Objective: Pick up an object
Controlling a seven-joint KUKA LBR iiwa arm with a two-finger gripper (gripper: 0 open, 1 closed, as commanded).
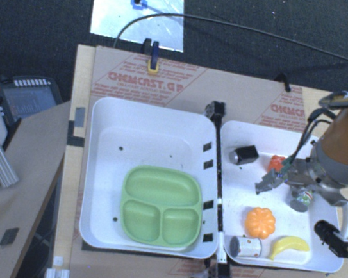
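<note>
The gripper hangs low in the right bin, in the middle of its upper half. Whether it is apart, together or clamped on anything cannot be told from this slant. Nothing is seen held.

Landmark: the orange pumpkin, in the bin's lower half. The gripper sits just above it. A small red thing lies further up, touching or just beside the gripper tip. A black block lies up and left of the pumpkin. A can lies just below it, a banana below and to its right. A small round thing sits to its right, under the wrist. The green tray lies well to its left, in the other bin.

Risks, as I judge them: the red thing is small and partly hidden, so a close could miss or nudge it away. The arm's bulk may knock the round thing. A rounded toy could slip on the lift.
</note>
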